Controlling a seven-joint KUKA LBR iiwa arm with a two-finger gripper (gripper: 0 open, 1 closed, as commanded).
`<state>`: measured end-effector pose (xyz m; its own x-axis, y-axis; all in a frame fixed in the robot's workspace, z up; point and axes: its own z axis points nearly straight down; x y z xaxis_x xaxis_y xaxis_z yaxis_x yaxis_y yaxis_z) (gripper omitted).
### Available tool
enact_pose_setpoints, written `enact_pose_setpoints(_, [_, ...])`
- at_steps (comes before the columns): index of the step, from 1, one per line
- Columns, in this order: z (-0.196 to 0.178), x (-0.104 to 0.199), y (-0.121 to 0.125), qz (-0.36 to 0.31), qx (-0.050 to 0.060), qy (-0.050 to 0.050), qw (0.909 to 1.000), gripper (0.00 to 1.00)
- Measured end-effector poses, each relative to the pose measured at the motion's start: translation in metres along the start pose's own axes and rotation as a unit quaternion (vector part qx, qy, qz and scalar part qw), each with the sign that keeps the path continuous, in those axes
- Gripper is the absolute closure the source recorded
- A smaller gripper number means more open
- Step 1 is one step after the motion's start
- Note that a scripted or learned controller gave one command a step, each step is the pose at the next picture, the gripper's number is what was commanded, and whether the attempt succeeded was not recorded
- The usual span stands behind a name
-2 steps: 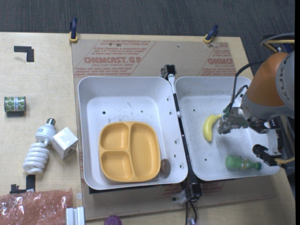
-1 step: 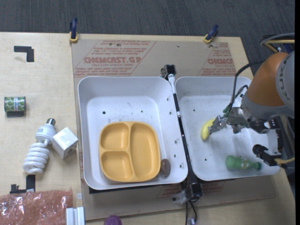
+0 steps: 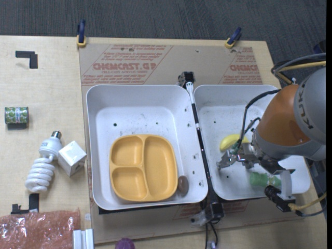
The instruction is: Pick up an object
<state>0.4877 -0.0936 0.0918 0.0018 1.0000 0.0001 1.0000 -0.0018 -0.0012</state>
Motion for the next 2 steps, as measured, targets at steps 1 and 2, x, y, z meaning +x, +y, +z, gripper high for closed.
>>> enact_pose_setpoints(1, [-0.010, -0.001, 0.001, 0.001, -0.001, 0.000, 1.0000, 1.00])
enact_pose_setpoints(2, [-0.001, -0.063, 0.061, -0.001, -0.001, -0.001, 1.0000, 1.00])
